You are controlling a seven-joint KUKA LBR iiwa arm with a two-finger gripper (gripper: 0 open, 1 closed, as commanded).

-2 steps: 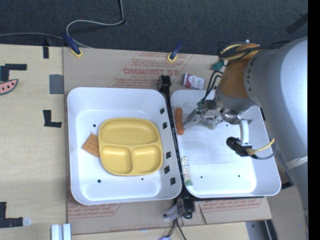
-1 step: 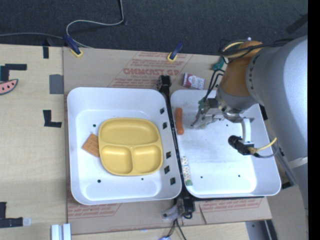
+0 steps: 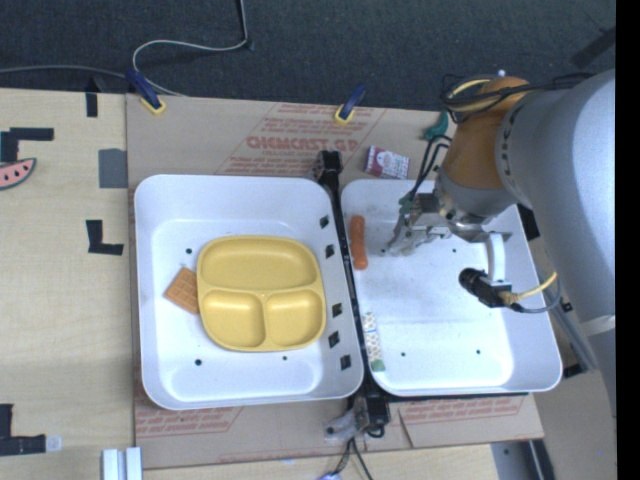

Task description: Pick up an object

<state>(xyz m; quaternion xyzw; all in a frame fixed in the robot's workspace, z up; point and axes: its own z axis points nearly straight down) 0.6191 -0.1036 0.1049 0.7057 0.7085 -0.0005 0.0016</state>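
I am reaching in from the right, my grey arm (image 3: 570, 168) and its orange band (image 3: 480, 138) crossing the upper right corner of the right bin (image 3: 450, 368). My gripper (image 3: 403, 240) is hanging low over the upper left part of that bin's floor, pointing toward the divide between the two bins. My fingers are looking slightly apart with nothing showing between them, though they are small and blurred here, so I cannot tell their state for certain.

The nearest object, an orange carrot-like piece (image 3: 358, 242), is lying lengthwise right beside the right bin's left wall, just to the left of my fingertips and apart from them. That wall is leaving little room on its far side. A small printed packet (image 3: 372, 344) is lying along the same wall lower down. The middle and lower floor of this bin is offering open white room.

In the left bin (image 3: 160, 368), a yellow divided plate (image 3: 262, 293) is sitting in the middle, with a tan waffle-like piece (image 3: 183, 290) tucked against its left edge, partly under the rim. Clear floor is ringing the plate on all sides.

Outside the bins, a small red-and-white wrapper (image 3: 386, 162) is resting on the cardboard (image 3: 290, 138) just beyond the right bin's upper edge.
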